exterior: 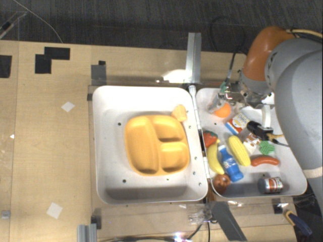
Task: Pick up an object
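Gripper (225,98) of the grey arm (298,100) hangs low over the far end of the right bin (298,178), right above an orange toy (222,110); whether its fingers are apart or together cannot be told from this overhead slant, and nothing is seen clamped between them. An orange band (262,49) tops the wrist. Below the claw, the right bin is crowded with play food: a corn cob (238,150) lying beside a banana (215,158), a blue bottle (230,166) between them toward the near end, a red sausage (264,161), a small can (271,185) on its side near the front wall, a dark red round fruit (221,181), a green piece (266,147) and a red-and-white packet (239,121). Across the divider, the left bin (108,185) carries a yellow compartment tray (156,143), with a pale yellow lump (179,113) just beyond the tray's far corner.
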You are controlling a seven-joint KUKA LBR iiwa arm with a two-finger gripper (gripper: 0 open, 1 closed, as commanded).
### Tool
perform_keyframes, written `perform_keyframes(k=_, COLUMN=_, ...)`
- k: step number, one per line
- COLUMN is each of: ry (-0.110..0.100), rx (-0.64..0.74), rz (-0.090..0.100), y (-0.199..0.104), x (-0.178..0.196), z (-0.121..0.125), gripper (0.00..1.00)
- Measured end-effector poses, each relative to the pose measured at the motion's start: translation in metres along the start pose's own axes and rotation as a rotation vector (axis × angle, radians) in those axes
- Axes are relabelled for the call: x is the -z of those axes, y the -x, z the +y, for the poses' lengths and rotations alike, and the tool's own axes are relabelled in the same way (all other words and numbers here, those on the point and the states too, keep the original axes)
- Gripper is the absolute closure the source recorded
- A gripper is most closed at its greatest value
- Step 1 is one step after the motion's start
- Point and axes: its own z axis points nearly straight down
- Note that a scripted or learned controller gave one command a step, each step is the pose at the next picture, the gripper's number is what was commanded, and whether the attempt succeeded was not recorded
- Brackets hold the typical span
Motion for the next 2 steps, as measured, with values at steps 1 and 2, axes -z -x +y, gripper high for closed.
perform_keyframes(k=1, ry=0.01, rx=0.01, rz=-0.002, y=-0.001, x=0.015, z=0.003, gripper=1.0)
perform_keyframes(k=2, ry=0.011, rx=0.031, rz=0.005, y=-0.094, x=0.106, z=0.004, gripper=1.0)
